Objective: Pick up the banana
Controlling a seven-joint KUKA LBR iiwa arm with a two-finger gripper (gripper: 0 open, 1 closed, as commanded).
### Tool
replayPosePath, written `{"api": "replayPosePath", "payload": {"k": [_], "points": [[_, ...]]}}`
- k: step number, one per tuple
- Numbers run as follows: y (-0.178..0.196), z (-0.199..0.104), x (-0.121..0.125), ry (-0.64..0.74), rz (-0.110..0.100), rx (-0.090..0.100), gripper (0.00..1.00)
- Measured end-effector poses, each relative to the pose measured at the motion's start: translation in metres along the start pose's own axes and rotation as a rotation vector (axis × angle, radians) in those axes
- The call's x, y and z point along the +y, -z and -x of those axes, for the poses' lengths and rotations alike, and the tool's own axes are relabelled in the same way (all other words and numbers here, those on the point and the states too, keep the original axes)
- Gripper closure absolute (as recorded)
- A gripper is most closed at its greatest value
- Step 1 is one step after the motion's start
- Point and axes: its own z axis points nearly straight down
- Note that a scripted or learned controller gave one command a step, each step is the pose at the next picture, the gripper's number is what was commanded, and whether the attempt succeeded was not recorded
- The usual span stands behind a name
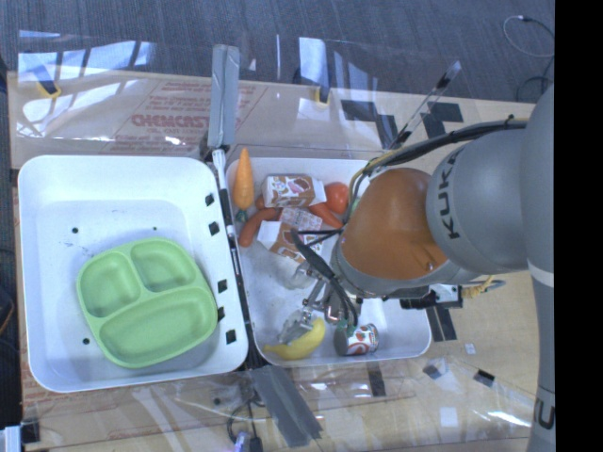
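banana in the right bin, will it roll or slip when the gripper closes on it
The banana is curved and smooth-skinned, so it may pivot or slip between the fingers. It lies against the bin front wall, which probably limits rolling. The gripper sits right above it.

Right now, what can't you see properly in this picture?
- The gripper over the banana: too small and blurry in the camera view to tell how it's set.
- The banana: partly covered by the gripper.
- The middle of the right bin: hidden under the arm's orange band.
- The packet: its writing is too small to read.
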Motion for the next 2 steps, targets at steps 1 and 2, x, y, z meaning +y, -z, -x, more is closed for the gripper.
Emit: {"api": "replayPosePath", "payload": {"k": [1, 2], "points": [[0.096, -0.015, 0.033, 0.168, -0.002, 0.008, 0.0], [0.0, -0.003, 0.002, 0.315, 0.001, 0.007, 0.0]]}}
